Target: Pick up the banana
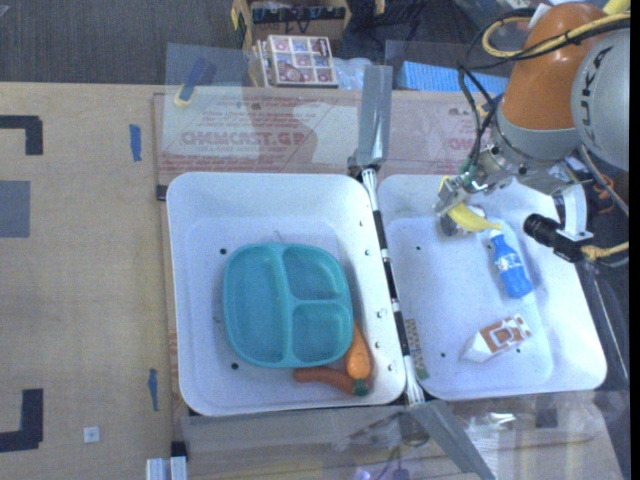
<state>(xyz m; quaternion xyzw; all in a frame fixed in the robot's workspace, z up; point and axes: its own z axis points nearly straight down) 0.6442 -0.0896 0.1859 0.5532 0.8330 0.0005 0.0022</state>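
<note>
The banana (473,219) is small and yellow and lies in the upper part of the right bin (570,368), near its back wall. My gripper (452,208) comes down from the right and sits right at the banana's left end, touching or almost touching it. The wrist hides the contact point, so I cannot tell whether the banana is gripped. The banana looks low, at or near the bin floor.
A blue bottle (510,268) lies just right of the banana. A white carton (497,338) rests lower in the same bin. The left bin (190,208) holds a teal divided plate (288,303), a carrot (358,356) and a red-orange stick (322,376).
</note>
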